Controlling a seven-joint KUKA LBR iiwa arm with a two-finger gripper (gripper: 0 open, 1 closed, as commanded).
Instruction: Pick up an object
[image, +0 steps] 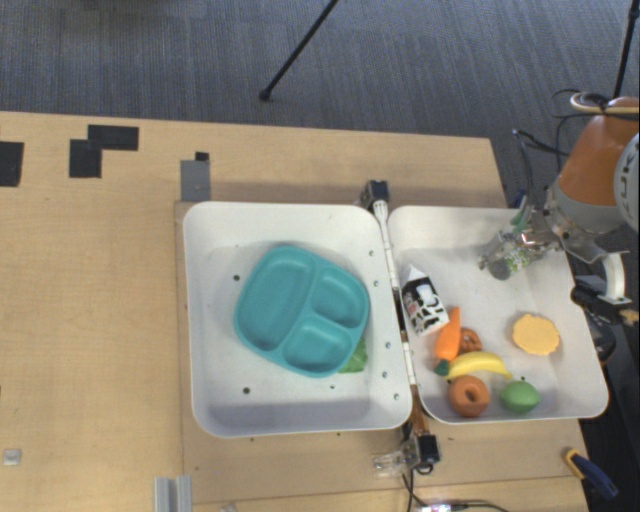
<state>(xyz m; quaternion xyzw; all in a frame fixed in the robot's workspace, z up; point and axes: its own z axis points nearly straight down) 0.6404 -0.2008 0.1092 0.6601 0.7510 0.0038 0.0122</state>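
The claw (503, 255) sits in the upper right of the frame, low over the upper part of the right bin (455, 230), reaching in from the right edge below the arm's orange band (590, 160). It is small and blurred here, so whether it is released or clenched cannot be told, and nothing can be made out in its grasp.

Below the claw, toward the right side of the same bin, a flat yellow round piece (536, 334) lies by itself, apart from the rest. The other pickable things crowd the lower left part of that bin. A small black and white carton (423, 303) lies against the bin's left wall. Just below and to the right of it is an orange carrot (449, 338), tilted, and under the carrot a yellow banana (478, 365) lies crosswise. A brown ring-shaped doughnut (469, 396) sits just beneath the banana, and a green lime (520, 397) rests beside the doughnut near the bin's lower rim.

The left bin (215, 260) fills the middle of the frame and holds a teal divided tray (302, 309), turned at an angle. A bit of something green (353, 361) peeks out from under the tray's lower right corner.

Both bins stand side by side on the light wooden surface (90, 330).
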